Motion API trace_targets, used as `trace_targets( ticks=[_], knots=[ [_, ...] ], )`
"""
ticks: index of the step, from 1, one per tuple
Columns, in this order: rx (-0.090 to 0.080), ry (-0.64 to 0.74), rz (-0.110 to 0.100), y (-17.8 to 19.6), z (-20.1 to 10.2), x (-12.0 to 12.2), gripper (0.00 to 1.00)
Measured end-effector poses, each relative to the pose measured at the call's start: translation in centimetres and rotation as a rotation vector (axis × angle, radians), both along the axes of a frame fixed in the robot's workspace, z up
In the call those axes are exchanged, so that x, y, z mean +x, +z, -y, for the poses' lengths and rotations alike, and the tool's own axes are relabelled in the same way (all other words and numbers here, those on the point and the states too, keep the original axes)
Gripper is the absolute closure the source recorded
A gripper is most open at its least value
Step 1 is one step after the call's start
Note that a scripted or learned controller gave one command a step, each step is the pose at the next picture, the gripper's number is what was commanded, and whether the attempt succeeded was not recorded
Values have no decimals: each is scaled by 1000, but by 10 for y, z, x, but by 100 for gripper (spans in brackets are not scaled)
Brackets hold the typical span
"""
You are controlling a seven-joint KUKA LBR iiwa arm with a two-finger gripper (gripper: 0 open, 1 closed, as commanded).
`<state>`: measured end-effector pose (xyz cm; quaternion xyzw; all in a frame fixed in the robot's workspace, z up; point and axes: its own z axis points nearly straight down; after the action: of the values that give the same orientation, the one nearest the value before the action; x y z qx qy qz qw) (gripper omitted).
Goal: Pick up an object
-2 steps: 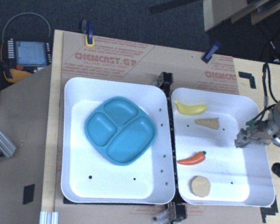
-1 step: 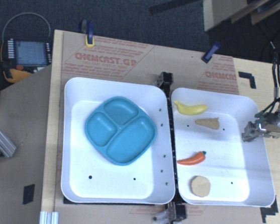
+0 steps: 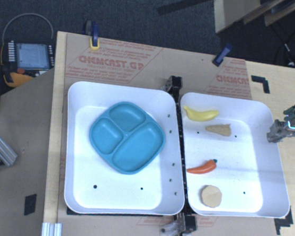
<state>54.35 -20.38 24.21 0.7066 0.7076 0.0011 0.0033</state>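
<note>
Now you can see four small things lying in the right bin point(image 3: 277, 173), all of them to the left of the claw point(image 3: 284, 129). The nearest to it is the flat tan wedge point(image 3: 218, 130), well apart from the claw and about level with it. Just above the wedge and a little further left lies the yellow banana point(image 3: 201, 114), near the bin's back wall. Lower down, the red pepper point(image 3: 202, 167) lies in the middle of the bin, and below it the round tan cookie point(image 3: 211, 196) sits near the front wall. None of these touches the claw.

The claw itself stands at the right rim of this bin, near the back corner, at the edge of the view. You see it small and blurred, so whether it is released or clenched cannot be told.

Further left, the left bin point(image 3: 76, 181) holds a blue divided plate point(image 3: 127, 137) with three compartments. Both bins rest on a cardboard sheet point(image 3: 159, 63).
</note>
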Motion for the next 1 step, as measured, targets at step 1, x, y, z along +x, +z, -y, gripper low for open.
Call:
trace_targets(
  ticks=[1],
  knots=[
    [4, 2, -6, 5, -52, 6, 100]
  ],
)
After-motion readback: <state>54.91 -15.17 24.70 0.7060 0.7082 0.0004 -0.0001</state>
